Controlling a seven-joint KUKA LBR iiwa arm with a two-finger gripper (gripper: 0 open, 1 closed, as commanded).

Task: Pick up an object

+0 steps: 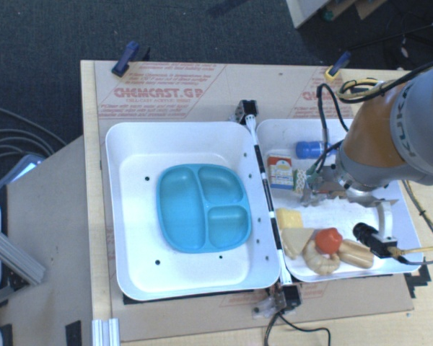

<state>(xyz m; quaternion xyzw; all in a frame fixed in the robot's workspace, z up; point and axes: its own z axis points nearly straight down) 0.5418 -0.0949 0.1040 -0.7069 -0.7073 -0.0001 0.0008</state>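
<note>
Well, gripper [312,192]: hanging low inside the right bin [289,127], toward its left side; I cannot tell from this slant whether it is wide or narrow.
Arm [390,132]: reaching in from the right, its orange band showing above the wrist and its grey bulk covering much of the bin's right half.
Small carton [280,171]: standing just left of the gripper, white with red and green print, close to the wall between the bins.
Blue cylinder [308,149]: lying on its side just behind the carton, nearer the far wall.
Yellow wedge [289,218]: lying in front of the gripper, by the left wall.
Front cluster: a pale slice [296,242], a red round piece [329,239], a tan roll [355,254] and a pale lump [322,262] crowding together along the near wall, touching one another.
Left bin [130,193]: holding a blue divided plate [202,207], which is lying flat in the middle, well apart from the gripper.
</note>
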